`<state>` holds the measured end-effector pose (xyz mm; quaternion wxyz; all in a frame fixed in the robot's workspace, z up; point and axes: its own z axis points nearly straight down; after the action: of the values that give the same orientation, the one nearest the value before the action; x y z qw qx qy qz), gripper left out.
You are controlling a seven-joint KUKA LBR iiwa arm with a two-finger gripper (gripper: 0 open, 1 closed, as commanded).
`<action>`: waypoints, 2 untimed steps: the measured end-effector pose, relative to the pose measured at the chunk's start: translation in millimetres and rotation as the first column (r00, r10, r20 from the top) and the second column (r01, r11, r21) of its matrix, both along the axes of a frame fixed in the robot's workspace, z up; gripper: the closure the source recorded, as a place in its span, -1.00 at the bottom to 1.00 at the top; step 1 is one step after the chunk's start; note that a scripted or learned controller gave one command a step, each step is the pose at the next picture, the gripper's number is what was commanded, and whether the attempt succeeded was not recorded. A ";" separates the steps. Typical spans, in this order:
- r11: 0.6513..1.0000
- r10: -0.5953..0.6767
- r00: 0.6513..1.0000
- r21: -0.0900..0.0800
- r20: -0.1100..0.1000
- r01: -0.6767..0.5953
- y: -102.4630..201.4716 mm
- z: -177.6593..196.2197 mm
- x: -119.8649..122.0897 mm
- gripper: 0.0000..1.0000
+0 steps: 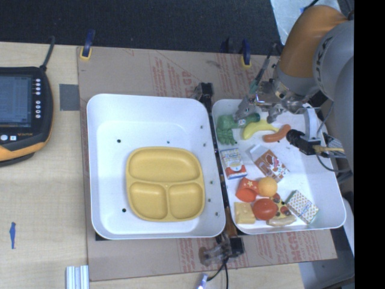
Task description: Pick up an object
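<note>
over the far end of the right bin (pixel 328 218), the end effector (pixel 260 108) hangs just above a banana (pixel 258 129) and some green leafy food (pixel 226 129); whether it is released or clenched cannot be told. a sausage (pixel 276 135), tomato (pixel 263 208), orange (pixel 267 186) and small packets lie nearby. beside it, the left bin (pixel 105 119) holds a yellow divided tray (pixel 165 183).
</note>
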<state>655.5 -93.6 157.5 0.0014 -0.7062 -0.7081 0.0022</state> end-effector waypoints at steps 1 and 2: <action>1.000 0.001 1.000 0.002 0.012 -0.002 -22.6 -49.5 4.3 -1.00; 1.000 0.000 1.000 -0.006 0.013 0.000 -9.7 -56.3 -2.1 -1.00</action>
<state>653.4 -103.3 101.3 -0.0053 -0.7063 -0.7079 -0.0004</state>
